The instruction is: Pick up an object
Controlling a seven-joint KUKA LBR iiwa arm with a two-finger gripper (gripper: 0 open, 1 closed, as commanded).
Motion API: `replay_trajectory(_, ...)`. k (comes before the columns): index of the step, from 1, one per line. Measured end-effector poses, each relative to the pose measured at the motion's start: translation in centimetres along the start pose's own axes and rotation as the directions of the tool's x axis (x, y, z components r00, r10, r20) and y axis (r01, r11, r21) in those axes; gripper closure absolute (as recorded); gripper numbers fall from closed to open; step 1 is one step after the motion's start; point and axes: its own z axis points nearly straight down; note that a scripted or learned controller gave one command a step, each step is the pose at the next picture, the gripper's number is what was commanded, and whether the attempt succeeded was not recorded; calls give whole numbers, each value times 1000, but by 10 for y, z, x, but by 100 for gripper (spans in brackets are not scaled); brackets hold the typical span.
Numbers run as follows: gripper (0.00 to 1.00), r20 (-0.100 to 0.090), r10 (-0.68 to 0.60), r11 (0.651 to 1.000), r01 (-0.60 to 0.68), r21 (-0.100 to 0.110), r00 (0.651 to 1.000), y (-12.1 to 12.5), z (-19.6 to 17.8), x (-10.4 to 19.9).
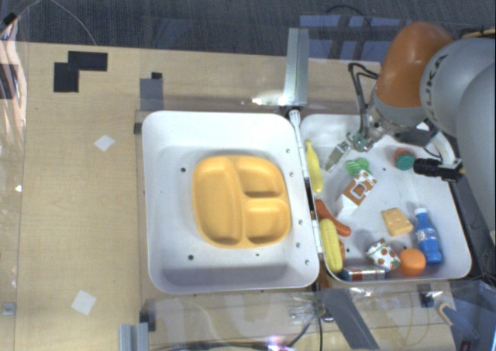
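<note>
Arm (434,78): grey curved shell, glossy orange band above the wrist, entering from the right over the right bin's far corner. Gripper (347,148): thin metallic fingers angled down and to the left; whether they are spread or pressed together I cannot tell. Nothing visible between them.

Left bin (167,187): shallow white plastic, rounded corners, well to the left of the gripper. In it a yellow divided tray (236,201), smooth moulded plastic, three compartments, rounded-square outline.

Right bin (457,260): same white plastic, lying under the gripper.

Contents of the right bin, largest first:
- Corn cob (331,239), yellow, knobbly, long axis running near-to-far, toward the camera from the gripper, beside the bin's left wall.
- Banana (313,165), smooth yellow, long axis also near-to-far, just left of the gripper.
- Blue bottle (426,236), white cap pointing away from the camera, toward the camera and right of the gripper.
- Tan cracker (396,221), flat, square.
- Small orange-and-white box (359,187), tilted, just below the gripper.
- Orange ball (412,261), round.
- Green piece (357,165), closest to the fingertips.
</note>
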Motion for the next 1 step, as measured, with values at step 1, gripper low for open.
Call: replay_trajectory(1, 0, 20, -96, 995, 96, -18, 995, -85, -34, -68)
